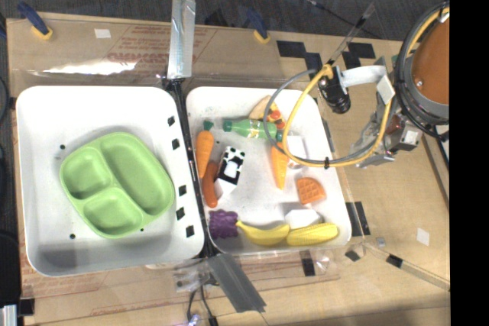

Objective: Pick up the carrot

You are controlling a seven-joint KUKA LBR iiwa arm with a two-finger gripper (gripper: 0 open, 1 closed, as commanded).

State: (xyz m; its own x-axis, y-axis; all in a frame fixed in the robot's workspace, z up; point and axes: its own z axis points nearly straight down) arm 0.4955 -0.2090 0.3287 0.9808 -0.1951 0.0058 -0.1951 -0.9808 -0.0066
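1. Carrot, an orange tapered plastic toy (pixel 205 153), lies inside the shallow white right bin (pixel 256 198) along its left wall, not yet lifted.
2. Grey two-finger gripper (pixel 380 138) hangs outside that bin's right wall; spread or pressed together, I cannot tell.
3. Approach and grasp both remain, I judge.
4. Sharing that bin: green plastic bottle (pixel 248 128), yellow banana (pixel 262 232), purple grapes (pixel 224 223).

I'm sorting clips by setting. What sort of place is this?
Likely a robotics lab test bench, not a kitchen: a robot arm beside shallow white bins, the left bin holding a green divided plate, the right bin toy food such as a carrot, banana and corn cob.
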